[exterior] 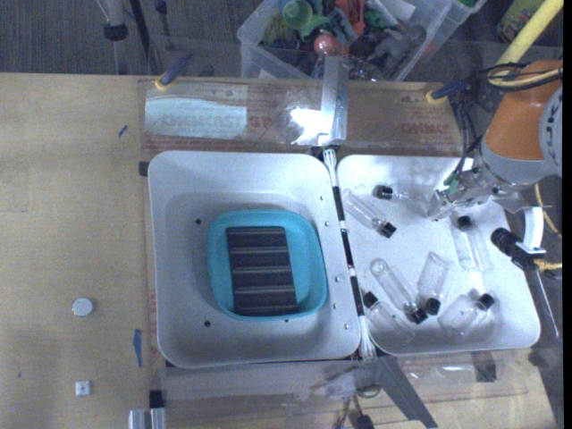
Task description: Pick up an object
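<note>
Far to the left on the wooden bench point(63, 195) lie a small grey disc point(82, 307) and, nearer the front edge, a tiny white square point(82, 387), both well apart from the bins. Next comes the left bin point(170, 239), which holds a teal tray point(218, 266) with a dark ribbed insert point(260, 270) lying in its middle. Behind the bins, past a strip of board, stands a clear storage box point(268, 38) crammed with coloured odds and ends. To the right of the seam where the two rims meet is the right bin point(527, 329), and here lie the things I am after: clear vials with black caps, scattered on their sides. One slanted vial point(367, 213) lies close to the seam, another vial point(404, 195) lies near the back wall, a long vial point(390, 282) and a shorter vial point(433, 273) lie side by side toward the front, and a further vial point(465, 248) lies to their right. My gripper point(454, 195) hangs low over the back right part of this bin, just beside the back-wall vial and above the rightmost one; whether it is wide, narrow or closed on anything I cannot tell, since glare and clear plastic blur it. My arm, with its orange band point(518, 123), comes in from the right edge
</note>
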`<action>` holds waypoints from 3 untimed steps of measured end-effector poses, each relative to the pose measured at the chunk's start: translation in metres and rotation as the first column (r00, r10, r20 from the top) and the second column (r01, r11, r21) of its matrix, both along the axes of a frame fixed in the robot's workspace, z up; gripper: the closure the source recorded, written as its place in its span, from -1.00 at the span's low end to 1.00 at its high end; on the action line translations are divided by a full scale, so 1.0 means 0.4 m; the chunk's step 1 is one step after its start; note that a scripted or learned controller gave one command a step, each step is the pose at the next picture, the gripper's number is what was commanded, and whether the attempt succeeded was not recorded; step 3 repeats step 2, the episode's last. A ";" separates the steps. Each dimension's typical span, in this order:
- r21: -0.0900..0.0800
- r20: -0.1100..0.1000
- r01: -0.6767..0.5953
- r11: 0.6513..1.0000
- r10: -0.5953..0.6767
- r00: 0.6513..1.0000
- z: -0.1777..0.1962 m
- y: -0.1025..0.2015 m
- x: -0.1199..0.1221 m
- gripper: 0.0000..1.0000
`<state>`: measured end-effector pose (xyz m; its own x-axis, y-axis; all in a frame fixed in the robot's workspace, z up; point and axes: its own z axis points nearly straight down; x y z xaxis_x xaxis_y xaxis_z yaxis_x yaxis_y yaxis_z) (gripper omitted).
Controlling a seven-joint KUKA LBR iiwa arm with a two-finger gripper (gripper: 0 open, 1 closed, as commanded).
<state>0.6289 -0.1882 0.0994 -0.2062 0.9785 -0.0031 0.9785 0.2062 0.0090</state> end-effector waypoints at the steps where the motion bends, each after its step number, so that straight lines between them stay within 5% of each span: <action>1: 0.000 0.000 0.000 1.000 0.000 1.000 0.000 0.000 0.000 -1.00; 3: -0.001 -0.004 0.022 1.000 -0.022 1.000 -0.032 -0.028 0.043 -1.00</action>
